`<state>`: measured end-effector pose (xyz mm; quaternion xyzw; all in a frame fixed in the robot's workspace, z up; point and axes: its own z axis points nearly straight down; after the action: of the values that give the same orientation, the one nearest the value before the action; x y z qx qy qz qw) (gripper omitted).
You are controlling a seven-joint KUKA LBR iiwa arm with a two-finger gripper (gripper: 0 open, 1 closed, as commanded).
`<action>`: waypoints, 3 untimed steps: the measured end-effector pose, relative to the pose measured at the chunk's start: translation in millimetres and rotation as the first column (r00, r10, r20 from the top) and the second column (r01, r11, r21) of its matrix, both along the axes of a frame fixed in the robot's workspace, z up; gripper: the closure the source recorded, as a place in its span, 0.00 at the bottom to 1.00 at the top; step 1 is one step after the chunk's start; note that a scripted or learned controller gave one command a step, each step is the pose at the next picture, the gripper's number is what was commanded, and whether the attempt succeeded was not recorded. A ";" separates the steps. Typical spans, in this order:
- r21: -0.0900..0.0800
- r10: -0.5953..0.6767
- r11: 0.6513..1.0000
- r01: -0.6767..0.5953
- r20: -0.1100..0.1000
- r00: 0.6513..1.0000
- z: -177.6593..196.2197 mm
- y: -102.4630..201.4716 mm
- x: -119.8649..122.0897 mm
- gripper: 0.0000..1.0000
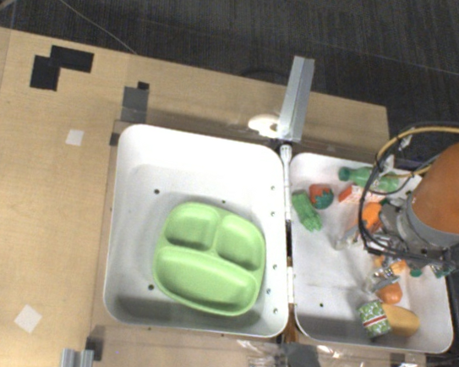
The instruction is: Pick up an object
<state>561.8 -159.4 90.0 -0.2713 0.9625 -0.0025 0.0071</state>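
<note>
The arm's orange band and grey wrist [453,203] hang over the right bin [322,308], reaching down near its right side. My gripper [387,270] points down among small items, just above an orange ball [390,292]. Close by lie a tan potato-like piece [401,319] and a green-and-white patterned can [374,317]. Farther back in the same bin sit a green pickle-shaped piece [307,210], a red and green item [322,196], a green item [359,175] and an orange piece [370,213] partly under cables.
The left bin [137,173] holds a green three-compartment plate [210,257]. A metal post [296,99] stands at the back between the bins. Yellow and black cables [397,148] loop beside the arm. Wooden bench surface lies to the left.
</note>
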 end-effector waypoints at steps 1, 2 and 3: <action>-0.003 0.108 0.994 -0.108 0.001 0.994 0.2 17.8 13.5 0.00; -0.001 0.096 0.995 -0.096 0.000 0.995 -0.6 -2.4 102.4 0.00; 0.001 0.092 0.996 -0.092 0.008 0.996 12.9 -2.1 104.7 1.00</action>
<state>666.5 -161.5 102.9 -0.3151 0.9490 -0.0027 0.0114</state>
